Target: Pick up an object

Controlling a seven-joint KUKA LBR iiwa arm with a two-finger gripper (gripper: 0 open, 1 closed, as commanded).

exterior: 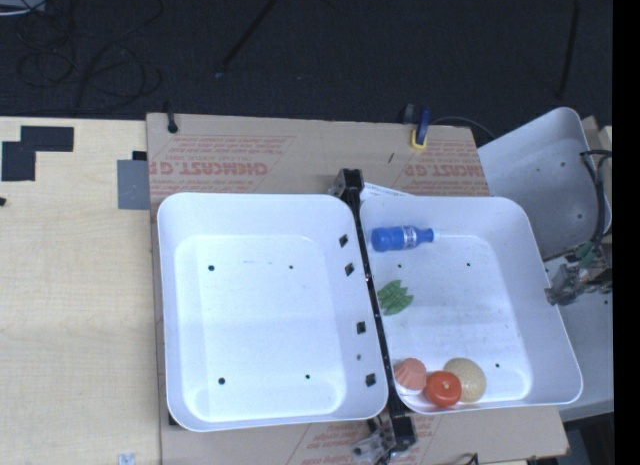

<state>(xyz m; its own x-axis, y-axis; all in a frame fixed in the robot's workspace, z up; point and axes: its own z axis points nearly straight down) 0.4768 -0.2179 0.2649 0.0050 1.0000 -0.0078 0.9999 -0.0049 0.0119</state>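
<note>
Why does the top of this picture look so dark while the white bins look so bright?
In the camera view, light falls on the bench: the left bin and right bin glare nearly featureless white, while the floor behind stays dim. The blue bottle looks slightly soft; shadows are faint.

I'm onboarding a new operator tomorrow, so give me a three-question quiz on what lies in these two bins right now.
1. True or false: the blue bottle lies on its side in the right bin.
2. Which thing lies nearest the divider between the bins? A) green leafy piece B) red round piece C) tan round piece
3. Fill in: the pink-and-white piece, the red one and the tan one cluster at the right bin's ____ edge (near or far from the camera).

Key: 1 true; 2 A; 3 near.
</note>
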